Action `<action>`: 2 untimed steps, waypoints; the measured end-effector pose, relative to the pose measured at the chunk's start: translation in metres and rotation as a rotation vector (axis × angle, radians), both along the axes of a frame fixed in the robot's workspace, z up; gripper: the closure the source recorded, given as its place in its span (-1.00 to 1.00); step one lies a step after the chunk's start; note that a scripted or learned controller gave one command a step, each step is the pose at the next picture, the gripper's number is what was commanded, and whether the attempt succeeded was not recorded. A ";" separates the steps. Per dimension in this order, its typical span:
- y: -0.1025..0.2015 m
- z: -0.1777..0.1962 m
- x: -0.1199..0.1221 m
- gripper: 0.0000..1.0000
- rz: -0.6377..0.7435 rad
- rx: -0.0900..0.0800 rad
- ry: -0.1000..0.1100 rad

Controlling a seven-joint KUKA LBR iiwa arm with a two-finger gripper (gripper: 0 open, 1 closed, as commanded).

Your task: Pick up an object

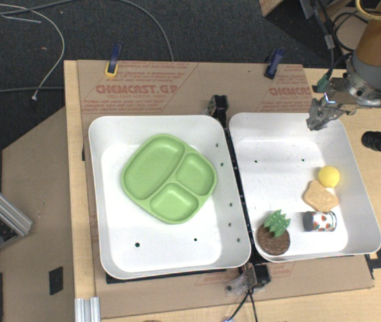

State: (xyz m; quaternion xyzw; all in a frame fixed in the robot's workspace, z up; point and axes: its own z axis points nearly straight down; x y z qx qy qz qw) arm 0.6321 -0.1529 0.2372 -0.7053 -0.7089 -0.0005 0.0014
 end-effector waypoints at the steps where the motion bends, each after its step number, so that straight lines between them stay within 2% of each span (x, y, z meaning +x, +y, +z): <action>1: 0.052 -0.006 -0.023 1.00 -0.001 0.000 0.002; 2: 0.113 -0.009 -0.029 1.00 0.001 0.001 0.001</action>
